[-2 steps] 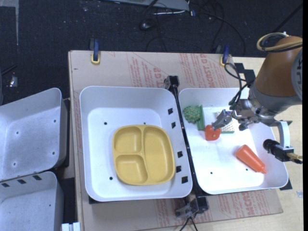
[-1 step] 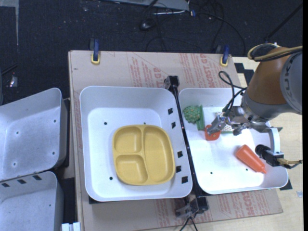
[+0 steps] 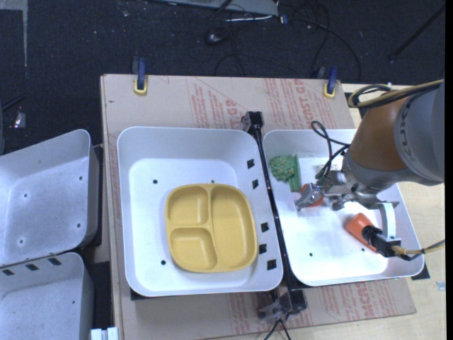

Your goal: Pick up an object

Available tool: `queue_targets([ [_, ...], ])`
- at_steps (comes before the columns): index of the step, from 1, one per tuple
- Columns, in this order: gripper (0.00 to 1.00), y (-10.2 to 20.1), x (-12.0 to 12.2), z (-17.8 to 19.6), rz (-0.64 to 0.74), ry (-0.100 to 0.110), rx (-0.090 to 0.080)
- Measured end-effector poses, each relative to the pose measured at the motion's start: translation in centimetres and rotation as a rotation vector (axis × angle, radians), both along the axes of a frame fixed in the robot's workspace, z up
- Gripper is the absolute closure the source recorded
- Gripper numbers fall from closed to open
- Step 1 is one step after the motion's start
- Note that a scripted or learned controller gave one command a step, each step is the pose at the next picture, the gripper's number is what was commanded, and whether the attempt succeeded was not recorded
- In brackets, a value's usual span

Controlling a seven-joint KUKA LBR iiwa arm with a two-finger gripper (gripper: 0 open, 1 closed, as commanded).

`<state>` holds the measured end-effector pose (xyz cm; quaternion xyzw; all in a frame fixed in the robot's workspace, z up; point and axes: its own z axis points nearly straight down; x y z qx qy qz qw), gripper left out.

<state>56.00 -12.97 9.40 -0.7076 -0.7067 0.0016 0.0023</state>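
Over the right white plastic bin (image 3: 333, 269), the claw (image 3: 309, 198) hangs low beside a green leafy toy (image 3: 283, 167); its grip I can't tell. Approach step, I'd judge: next, descend squarely and close.

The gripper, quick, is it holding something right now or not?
Gripper: in the right bin, beside the green toy; whether it is open, shut or holding anything cannot be told.
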Motion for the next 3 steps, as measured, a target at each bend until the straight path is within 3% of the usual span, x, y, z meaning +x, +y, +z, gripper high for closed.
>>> queue_targets([
  [1, 1.00, 0.0, 0.2, 1.4, -0.001, -0.006, -0.001],
  [3, 1.00, 0.6, 0.1, 10.8, 0.005, -0.011, -0.002],
])
